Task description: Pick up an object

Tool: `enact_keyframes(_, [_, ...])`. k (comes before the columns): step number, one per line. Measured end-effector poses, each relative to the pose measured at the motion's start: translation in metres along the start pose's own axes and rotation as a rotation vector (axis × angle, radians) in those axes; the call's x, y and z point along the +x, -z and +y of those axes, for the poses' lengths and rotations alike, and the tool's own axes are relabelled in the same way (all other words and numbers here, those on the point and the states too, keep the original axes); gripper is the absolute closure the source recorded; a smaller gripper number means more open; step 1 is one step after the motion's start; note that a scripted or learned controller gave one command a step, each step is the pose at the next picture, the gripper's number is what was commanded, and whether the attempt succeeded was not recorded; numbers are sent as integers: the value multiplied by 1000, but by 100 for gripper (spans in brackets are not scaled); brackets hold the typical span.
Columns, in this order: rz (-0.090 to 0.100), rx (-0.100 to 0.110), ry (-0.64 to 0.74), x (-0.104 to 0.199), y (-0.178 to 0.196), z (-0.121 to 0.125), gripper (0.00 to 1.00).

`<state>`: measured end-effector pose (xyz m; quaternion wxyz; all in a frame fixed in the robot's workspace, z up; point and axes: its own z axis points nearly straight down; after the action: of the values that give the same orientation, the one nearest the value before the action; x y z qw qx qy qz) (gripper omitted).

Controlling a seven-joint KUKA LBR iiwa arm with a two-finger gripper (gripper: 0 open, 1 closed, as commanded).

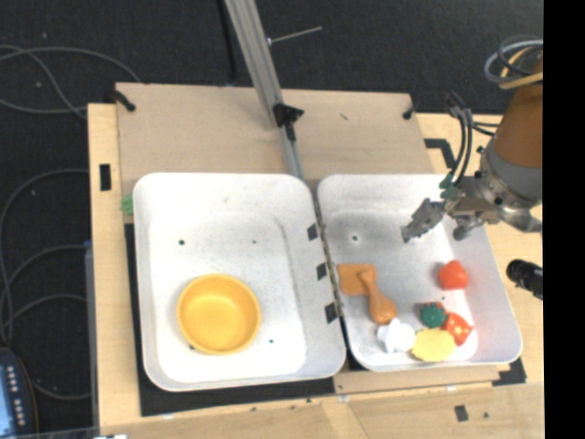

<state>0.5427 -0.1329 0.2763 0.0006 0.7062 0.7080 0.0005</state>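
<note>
While toys cluster in the right bin's (366, 199) near corner, the red ball (452, 274) sits apart, below the gripper (443, 219), fingers spread, nothing between. Yellow bowl (218, 313) in left bin (183, 208).

The two bins (228, 208) look like smooth matt white plastic. The yellow bowl (218, 313) seems glossy plastic. The bench (201, 126) looks like matt brown board.
</note>
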Motion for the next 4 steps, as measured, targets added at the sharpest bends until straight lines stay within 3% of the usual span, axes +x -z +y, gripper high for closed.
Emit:
enact_keyframes(1, [0, 0, -1, 0, 0, 0, 0])
enact_keyframes(3, [-1, 2, -3, -2, -83, -6, 0])
enact_keyframes(4, [-1, 7, -4, -5, -147, -8, 0])
